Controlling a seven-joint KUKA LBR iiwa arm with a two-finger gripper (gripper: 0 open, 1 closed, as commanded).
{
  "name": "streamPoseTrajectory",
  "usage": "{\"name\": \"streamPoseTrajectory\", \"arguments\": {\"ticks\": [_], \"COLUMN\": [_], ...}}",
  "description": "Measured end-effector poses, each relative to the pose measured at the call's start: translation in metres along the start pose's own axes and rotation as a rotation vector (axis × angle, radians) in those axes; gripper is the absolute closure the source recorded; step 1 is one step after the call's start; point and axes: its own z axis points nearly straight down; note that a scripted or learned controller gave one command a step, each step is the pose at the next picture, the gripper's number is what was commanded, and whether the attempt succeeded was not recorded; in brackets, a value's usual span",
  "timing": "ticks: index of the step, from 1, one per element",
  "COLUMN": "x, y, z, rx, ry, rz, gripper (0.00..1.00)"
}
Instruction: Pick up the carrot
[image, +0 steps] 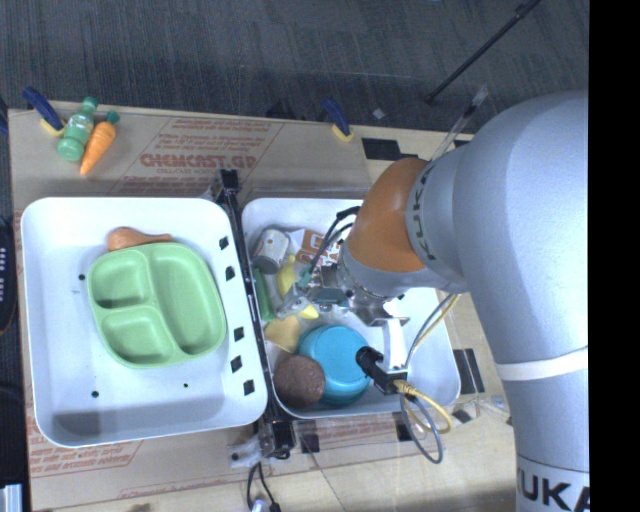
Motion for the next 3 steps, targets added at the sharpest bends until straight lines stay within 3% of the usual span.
{"name": "streamPoseTrajectory", "arguments": {"ticks": [1, 2, 3], "x": [0.003, 0.003, 0.003], "y": [-0.036, -0.034, -0.034], "z": [-0.005, -0.016, -0.015], "rx": [-0.009, -0.009, -0.009], "ry": [-0.002, -0.003, -0.004], "rz": [0.001, -0.01, -0.01], "gripper": [0.0, 1.0, 0.0]}}
